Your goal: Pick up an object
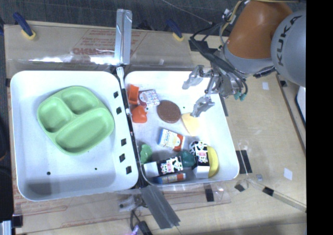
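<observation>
The two-finger metal gripper (197, 92) hangs spread and empty over the right shallow white bin (229, 145); a brown round disc (168, 111) lies just left; the left bin (21, 124) holds a green divided plate (76, 118); pale wooden bench (270, 140) around.

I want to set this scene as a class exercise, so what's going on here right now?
A grey robot arm reaches in over the right bin, its open gripper above the bin's upper part with nothing between its fingers. Just below it lie a brown disc and a pale yellow piece, among other small toys further down, including a banana. The left bin holds a green divided plate.
</observation>
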